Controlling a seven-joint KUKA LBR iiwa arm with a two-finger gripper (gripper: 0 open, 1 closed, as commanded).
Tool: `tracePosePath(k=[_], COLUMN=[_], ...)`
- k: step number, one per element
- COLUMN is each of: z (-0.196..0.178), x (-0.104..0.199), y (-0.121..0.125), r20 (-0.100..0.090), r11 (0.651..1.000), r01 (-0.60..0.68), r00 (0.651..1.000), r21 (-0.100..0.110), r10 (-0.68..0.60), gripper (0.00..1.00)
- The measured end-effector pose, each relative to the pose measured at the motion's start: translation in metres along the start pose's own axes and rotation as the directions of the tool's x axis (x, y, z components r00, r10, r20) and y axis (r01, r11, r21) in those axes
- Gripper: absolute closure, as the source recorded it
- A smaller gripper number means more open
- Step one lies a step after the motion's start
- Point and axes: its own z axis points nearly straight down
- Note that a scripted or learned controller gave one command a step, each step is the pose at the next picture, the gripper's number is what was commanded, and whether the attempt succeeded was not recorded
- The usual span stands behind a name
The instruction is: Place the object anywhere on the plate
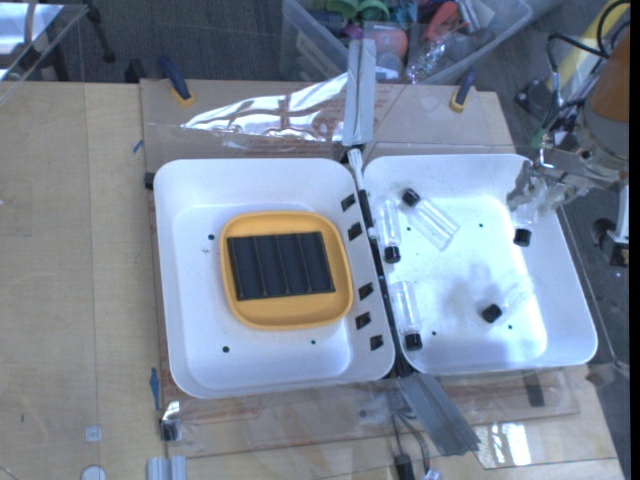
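Looking down: two shallow white bins stand side by side on a wooden bench.
Left bin (pixel 190 358): it holds a yellow plate (pixel 287 313) with rounded corners, lying flat near the middle of the bin.
Plate insert: a dark ribbed panel (pixel 280 265) covers the centre of the plate; nothing else lies on it.
Right bin (pixel 560 298): it holds several clear plastic vials with black caps, all lying down, none on the plate.
Vial by the divider (pixel 389 236): it lies along the left wall of the right bin, cap toward the near side.
Second vial by the divider (pixel 406 318): it lies nearer to the front edge, also along the left wall.
Tilted vial (pixel 430 216): it lies at the back of the right bin, cap toward the back left.
Faint vial (pixel 503 302): it lies toward the front right, hard to see against the white floor.
Gripper (pixel 535 190): it is above the back right corner of the right bin, at the end of the arm (pixel 600 118).
Fingers: blurred and pale; open or closed cannot be told, and no vial is visible between them.
Behind the bins: a clear tub of colourful items (pixel 400 8) and a crumpled foil sheet (pixel 270 118).
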Motion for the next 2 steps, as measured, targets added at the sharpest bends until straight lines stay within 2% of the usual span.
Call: tracePosePath(k=[1, 2], z=[-0.004, -0.024], x=[0.035, 0.048], y=[-0.071, -0.063], r20=[-0.003, 0.001], r11=[0.979, 0.912], r01=[0.204, 0.409], r00=[0.979, 0.912], r21=[0.002, -0.005], r10=[-0.204, -0.409], gripper=[1.00, 1.00])
